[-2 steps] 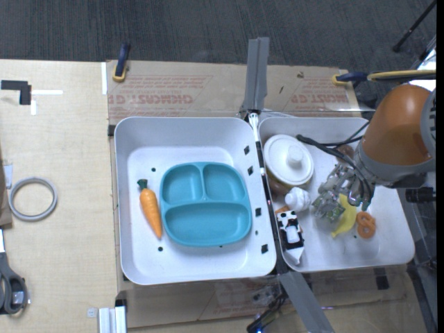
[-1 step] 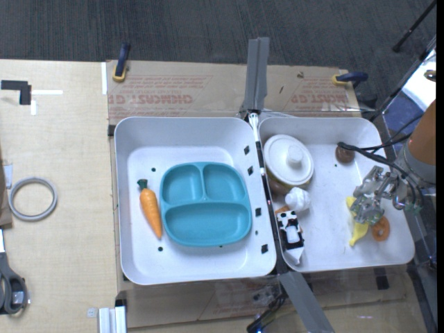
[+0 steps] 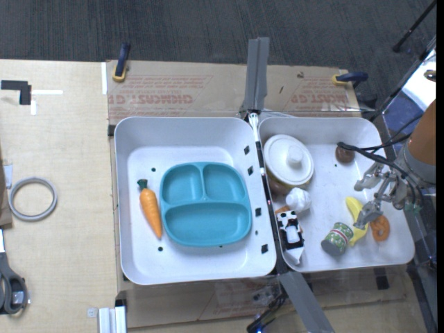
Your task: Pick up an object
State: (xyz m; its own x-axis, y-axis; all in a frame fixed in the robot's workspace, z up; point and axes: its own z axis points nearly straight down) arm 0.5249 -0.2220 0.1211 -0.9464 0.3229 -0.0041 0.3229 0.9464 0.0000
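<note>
My gripper (image 3: 365, 200) hangs over the right side of the right bin (image 3: 326, 261), its fingers spread open. One fingertip is near a yellow banana-shaped toy (image 3: 355, 209), which lies just below and left of it. Nothing is held between the fingers. An orange piece (image 3: 380, 229) lies just beneath the gripper, and a green can (image 3: 337, 238) lies on its side next to the banana. Farther left in this bin are a white lidded bowl (image 3: 290, 158), a small white object (image 3: 298, 199) and a black-and-white cow toy (image 3: 290, 230). A small brown item (image 3: 345, 153) sits at the back.
The left bin (image 3: 128, 151) holds a teal divided plate (image 3: 206, 204) and an orange carrot (image 3: 150, 210) beside it. A grey ring (image 3: 30, 198) and scissors (image 3: 12, 290) lie on the bench at left. Black cables (image 3: 368, 149) run across the right bin's back right.
</note>
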